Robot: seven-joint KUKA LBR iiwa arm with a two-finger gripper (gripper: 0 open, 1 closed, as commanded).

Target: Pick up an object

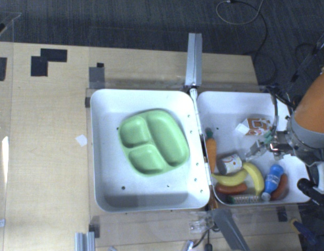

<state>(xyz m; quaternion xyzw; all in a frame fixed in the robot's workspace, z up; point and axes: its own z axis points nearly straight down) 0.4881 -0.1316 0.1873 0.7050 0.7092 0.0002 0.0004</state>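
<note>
The right bin holds the loose objects. An orange carrot lies along its left wall. A small can rests beside a yellow banana. A blue bottle and a brown-red sausage lie near the front wall. A small printed packet sits toward the back. My gripper hangs over the right half of this bin, between the packet and the banana, just above the bottle. Nothing shows in its grasp.
The left bin carries a green three-compartment plate. A metal divider post stands behind the seam between the bins. The arm's grey body and orange band cover the right bin's right edge.
</note>
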